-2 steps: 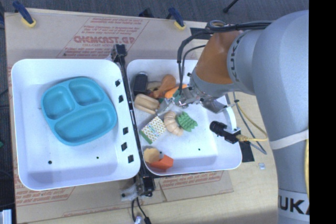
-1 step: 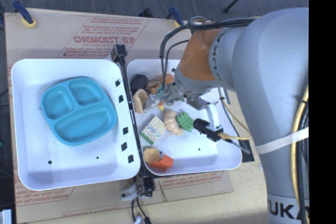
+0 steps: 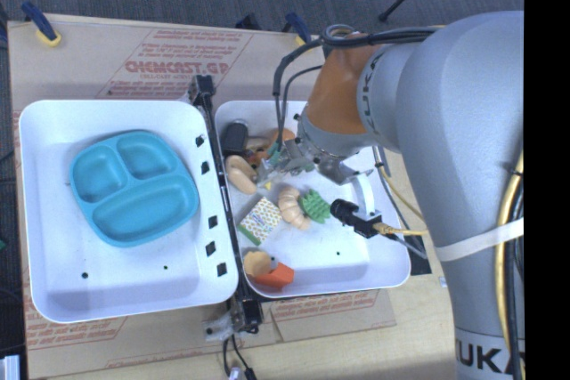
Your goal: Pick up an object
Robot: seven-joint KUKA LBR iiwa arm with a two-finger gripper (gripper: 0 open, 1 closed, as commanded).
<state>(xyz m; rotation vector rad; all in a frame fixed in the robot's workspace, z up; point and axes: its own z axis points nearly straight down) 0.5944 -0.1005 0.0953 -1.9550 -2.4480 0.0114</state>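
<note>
Arm (image 3: 419, 93) is reached in from the right over the right bin (image 3: 378, 267), with the gripper (image 3: 283, 157) low at the upper-left part of that bin's clutter. Tool state cannot be told: the tip is buried under the wrist and cabling, so no grasp is claimed. Candidate objects are all in the right bin: a dark object (image 3: 234, 137) at the top left, a tan rounded piece (image 3: 239, 174) just beside the divider, a checkered green-white block (image 3: 260, 219) at mid-bin, a pale lumpy piece (image 3: 290, 206) touching or nearly touching it, a green ridged piece (image 3: 314, 206) just right of that, and an orange item (image 3: 274, 274) with a tan piece on it at the near edge. The blue divided plate (image 3: 134, 185) sits alone in the left bin (image 3: 44, 280), well apart from the arm. Judged step: descent or closing on something near the tan piece. For a clean pick, one isolated item should be targeted, the approach kept vertical, and neighbours not dragged along; the tan piece is close to the bin wall, so finger clearance there is probably tight. Lift should be verified before retreat. What lies directly below the wrist is hidden; small orange and dark bits by the tip cannot be identified. The black fitting (image 3: 354, 217) with its cable may be rig hardware, not bin contents.
</note>
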